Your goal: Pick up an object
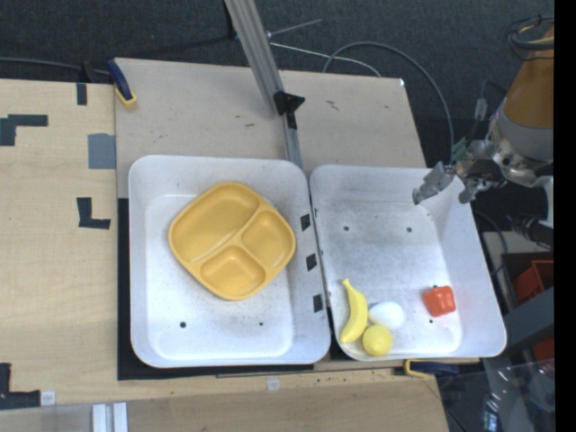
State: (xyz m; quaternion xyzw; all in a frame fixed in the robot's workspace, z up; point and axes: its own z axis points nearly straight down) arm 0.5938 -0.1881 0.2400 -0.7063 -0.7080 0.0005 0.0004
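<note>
Gripper point(447, 184) sits over the upper right rim of the right bin point(396, 219), fingers spread apart, nothing between them. Arm reaches in from the right, orange band above the wrist.

Candidates, all in the right bin's near end and well apart from the gripper: banana point(354, 310), white ball point(388, 314), yellow ball point(377, 339), red block point(440, 301). Left bin point(148, 241) holds 1 yellow divided plate point(233, 239).

Risks, as judged from here:
- Banana, white ball and yellow ball lie touching in the near left corner. A descent on any of the 3 likely lands a finger on a neighbour and shoves it, or closes on 2 at once.
- Both balls probably roll when nudged; a slightly off-centre close could squirt them out.
- Corner wall may block a finger.
- Red block stands alone, the safer pick, though small; a misaligned close could tip it.
</note>
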